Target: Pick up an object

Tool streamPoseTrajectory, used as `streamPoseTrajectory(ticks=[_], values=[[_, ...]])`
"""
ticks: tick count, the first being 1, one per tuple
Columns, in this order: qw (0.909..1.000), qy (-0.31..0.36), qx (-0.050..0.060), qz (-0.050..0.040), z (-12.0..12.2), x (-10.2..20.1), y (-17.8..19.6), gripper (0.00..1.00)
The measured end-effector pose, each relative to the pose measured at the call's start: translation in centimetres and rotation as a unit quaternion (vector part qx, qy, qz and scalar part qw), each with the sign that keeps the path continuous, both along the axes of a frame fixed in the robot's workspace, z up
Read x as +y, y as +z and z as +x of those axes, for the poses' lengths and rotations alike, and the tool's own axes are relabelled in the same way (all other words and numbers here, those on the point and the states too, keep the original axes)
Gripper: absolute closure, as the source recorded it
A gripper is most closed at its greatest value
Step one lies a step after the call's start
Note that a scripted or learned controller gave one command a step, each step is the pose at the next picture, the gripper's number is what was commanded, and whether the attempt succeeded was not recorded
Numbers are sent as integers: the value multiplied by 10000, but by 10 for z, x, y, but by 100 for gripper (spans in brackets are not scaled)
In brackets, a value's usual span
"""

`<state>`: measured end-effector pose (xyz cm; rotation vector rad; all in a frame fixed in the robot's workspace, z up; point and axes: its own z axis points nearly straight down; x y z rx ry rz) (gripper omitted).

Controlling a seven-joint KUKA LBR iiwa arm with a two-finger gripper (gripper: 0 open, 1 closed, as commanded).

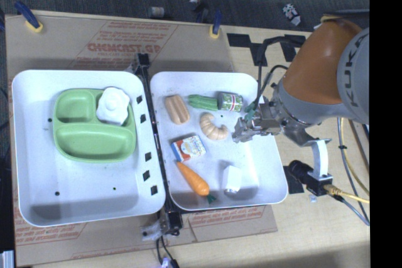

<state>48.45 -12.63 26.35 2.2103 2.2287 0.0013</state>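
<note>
The right bin (267, 188) holds a hot dog bun (177, 108), a green cucumber (202, 101), a small can with a green label (230, 101), a croissant (215, 127), a small red and white carton (189, 148), an orange carrot (193, 179) and a white cup (233, 178). My gripper (244, 132) hangs over the right side of this bin, just right of the croissant. Nothing shows between its fingers.
The left bin (38, 198) holds a green divided tray (94, 125) with a white round object (114, 104) in its upper right compartment. Cardboard lies under both bins. Blue clamps sit at the back edge, and cables run at the right.
</note>
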Motion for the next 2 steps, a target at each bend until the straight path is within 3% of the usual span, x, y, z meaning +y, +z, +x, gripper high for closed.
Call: streamPoseTrajectory(ticks=[1, 2], values=[[10000, -11, 25, 3, -8, -57, -38, 100], [10000, -12, -8, -8, -7, -75, 18, 100]])
